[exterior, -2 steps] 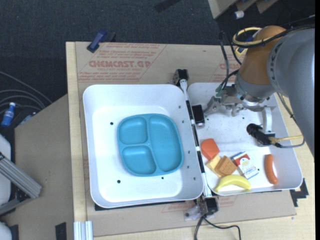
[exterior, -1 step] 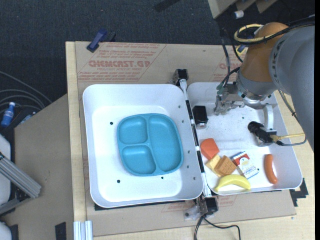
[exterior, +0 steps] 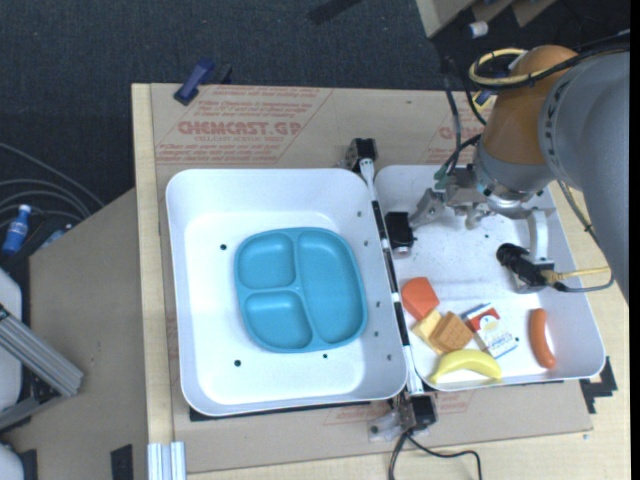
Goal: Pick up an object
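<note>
My gripper (exterior: 452, 211) hangs over the far part of the right bin (exterior: 575, 353), its fingers spread open with nothing between them. Toys lie along that bin's near side, well clear of the gripper. They are an orange block (exterior: 419, 295), a tan waffle-like piece (exterior: 447, 330), a yellow banana (exterior: 466, 367), a small red, white and blue box (exterior: 491, 331) and a red-orange sausage (exterior: 542, 338).
The left bin (exterior: 190, 268) holds a blue divided plate (exterior: 299, 288). Black clips (exterior: 398, 231) sit on the rim between the bins. White floor shows in the right bin's far half beneath the gripper. A blue object (exterior: 194, 83) lies on the bench's far edge.
</note>
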`<state>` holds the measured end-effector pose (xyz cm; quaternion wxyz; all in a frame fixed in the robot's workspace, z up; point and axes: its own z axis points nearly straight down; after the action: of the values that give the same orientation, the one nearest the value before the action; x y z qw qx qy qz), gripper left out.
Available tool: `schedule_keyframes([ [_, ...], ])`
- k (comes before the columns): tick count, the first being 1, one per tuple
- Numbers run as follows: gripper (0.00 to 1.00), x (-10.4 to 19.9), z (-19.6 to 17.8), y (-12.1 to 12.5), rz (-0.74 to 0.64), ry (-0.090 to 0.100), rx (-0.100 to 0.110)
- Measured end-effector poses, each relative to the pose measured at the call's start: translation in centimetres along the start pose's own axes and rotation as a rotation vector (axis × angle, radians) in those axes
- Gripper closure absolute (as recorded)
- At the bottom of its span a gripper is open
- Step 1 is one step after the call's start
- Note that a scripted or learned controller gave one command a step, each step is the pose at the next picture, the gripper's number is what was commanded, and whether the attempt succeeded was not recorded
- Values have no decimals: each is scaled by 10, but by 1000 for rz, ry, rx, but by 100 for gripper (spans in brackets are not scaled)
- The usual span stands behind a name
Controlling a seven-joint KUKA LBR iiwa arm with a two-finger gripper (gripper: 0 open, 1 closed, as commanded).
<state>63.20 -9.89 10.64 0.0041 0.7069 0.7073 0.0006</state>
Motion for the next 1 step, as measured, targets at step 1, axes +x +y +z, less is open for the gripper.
schedule_keyframes([
  [1,100,0,-10,1,-1,0,-2],
])
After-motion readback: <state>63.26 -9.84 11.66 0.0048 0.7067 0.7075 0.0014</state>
